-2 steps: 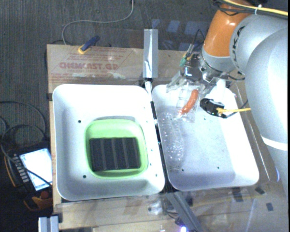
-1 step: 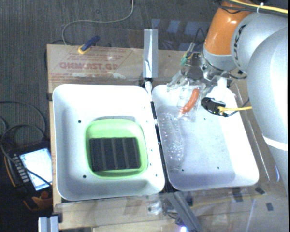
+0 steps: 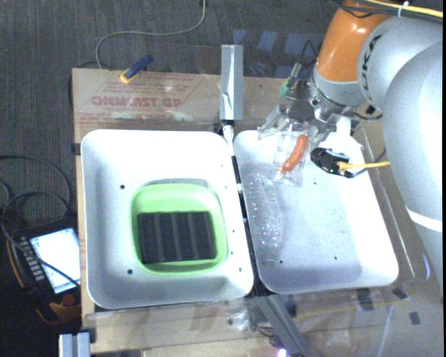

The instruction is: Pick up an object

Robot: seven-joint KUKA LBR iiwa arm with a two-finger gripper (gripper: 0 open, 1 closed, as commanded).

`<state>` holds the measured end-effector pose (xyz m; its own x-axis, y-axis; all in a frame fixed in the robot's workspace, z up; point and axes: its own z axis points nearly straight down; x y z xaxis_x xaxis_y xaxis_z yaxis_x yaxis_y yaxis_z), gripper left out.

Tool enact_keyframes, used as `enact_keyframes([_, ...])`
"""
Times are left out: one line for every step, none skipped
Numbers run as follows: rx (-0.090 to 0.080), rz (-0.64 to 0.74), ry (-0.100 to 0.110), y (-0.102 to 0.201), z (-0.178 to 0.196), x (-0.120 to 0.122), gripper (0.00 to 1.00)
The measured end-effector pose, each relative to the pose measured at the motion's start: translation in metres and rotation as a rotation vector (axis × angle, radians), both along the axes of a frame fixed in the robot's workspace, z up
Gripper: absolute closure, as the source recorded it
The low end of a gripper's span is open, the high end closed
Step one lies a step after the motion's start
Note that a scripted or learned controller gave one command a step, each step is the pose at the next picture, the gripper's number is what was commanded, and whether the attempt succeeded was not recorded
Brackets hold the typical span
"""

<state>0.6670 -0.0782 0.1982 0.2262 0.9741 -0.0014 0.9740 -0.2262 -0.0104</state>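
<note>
Clear, crinkled plastic [image 3: 266, 208] lies along the left side of the right bin [image 3: 342, 244], so glassy against the white floor that its outline is hard to trace. At that bin's far end the gripper [image 3: 292, 136] hangs just over a slim orange piece [image 3: 294, 155]. Pale, see-through parts blur together there, and I cannot tell whether the gripper is open, closed or holding the piece. The left bin [image 3: 104, 162] carries a green tray [image 3: 178, 198] with a dark ribbed inset. Behind both bins lies printed cardboard [image 3: 145, 99] bearing a blue-and-yellow tool [image 3: 136, 68].
</note>
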Motion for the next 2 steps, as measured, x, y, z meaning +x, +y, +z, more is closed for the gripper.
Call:
enact_keyframes([0.001, 0.001, 0.004, 0.0006, 0.0075, -0.0004, 1.0])
enact_keyframes([0.003, 0.001, 0.007, 0.0011, 0.0151, -0.0008, 1.0])
